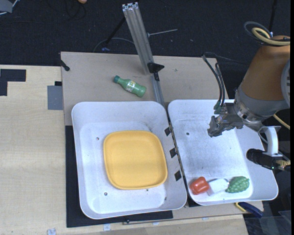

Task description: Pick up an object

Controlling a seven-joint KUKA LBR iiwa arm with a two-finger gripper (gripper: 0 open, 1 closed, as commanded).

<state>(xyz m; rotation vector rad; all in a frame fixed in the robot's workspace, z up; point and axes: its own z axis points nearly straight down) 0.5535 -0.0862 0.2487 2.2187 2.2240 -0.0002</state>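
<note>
Closest to the lens, high at the right: orange band [269, 65] of the grey arm [257, 102], reaching in over the right bin [196, 112]. Below it, dark gripper [219, 126], hanging above the far half of that bin, over bare white floor. Open or closed: cannot tell, too dark and too small against the wrist. Nothing seen held, nothing seen touched. Black cables [219, 84] looping up from the wrist toward the far bench edge.

Well apart from the gripper, along the near rim of the same bin, three small things in a row: red object [199, 184] on the left, white object [218, 185] in the middle and touching it, green bumpy object [237, 184] on the right, just beside the white one. All three lying nearer the viewer than the gripper and a little to its right.

Further out, black clips [172, 151] along the seam between the bins. Beyond the seam, left bin [83, 131] with a yellow plate [135, 159] flat at its middle. Past the bins, on the bench [88, 77], a green bottle [130, 85] lying on its side, near the foot of a slanted metal post [139, 31].
</note>
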